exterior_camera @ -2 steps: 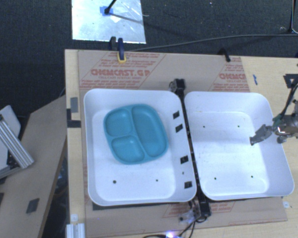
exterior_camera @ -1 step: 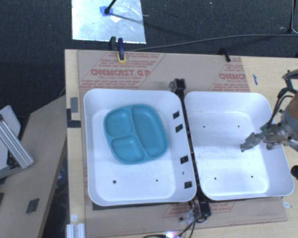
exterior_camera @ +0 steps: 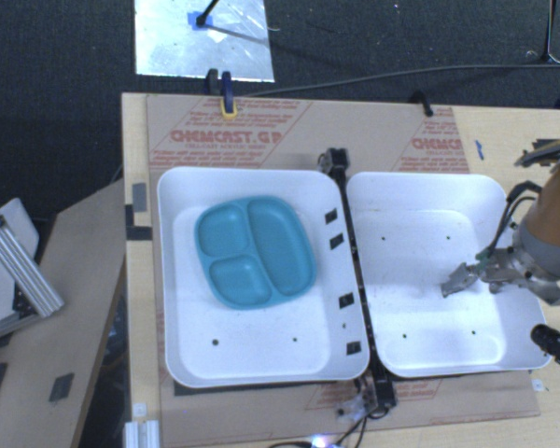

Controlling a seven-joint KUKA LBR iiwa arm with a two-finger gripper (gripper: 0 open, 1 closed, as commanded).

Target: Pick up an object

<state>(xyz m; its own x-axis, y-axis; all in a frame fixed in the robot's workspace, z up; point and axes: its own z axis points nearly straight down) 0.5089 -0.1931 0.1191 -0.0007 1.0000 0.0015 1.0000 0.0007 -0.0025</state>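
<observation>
A blue plate (exterior_camera: 255, 251) with three compartments lies flat in the left bin (exterior_camera: 173, 278), a little left of its middle. My gripper (exterior_camera: 457, 280) hangs low over the right bin (exterior_camera: 420, 241), at its right-hand side, pointing left towards the bin's middle. Nothing shows under or in front of its tip but bare white floor. The grey arm with its orange band (exterior_camera: 551, 217) reaches in behind it from the right edge. The plate is far to the gripper's left, beyond the divide between the bins.
Black clips (exterior_camera: 341, 241) run along the seam between the two bins. A blue and yellow clamp (exterior_camera: 226, 91) stands at the board's back edge, with a foil sheet (exterior_camera: 203, 24) behind it. An aluminium rail (exterior_camera: 19, 259) leans at the far left.
</observation>
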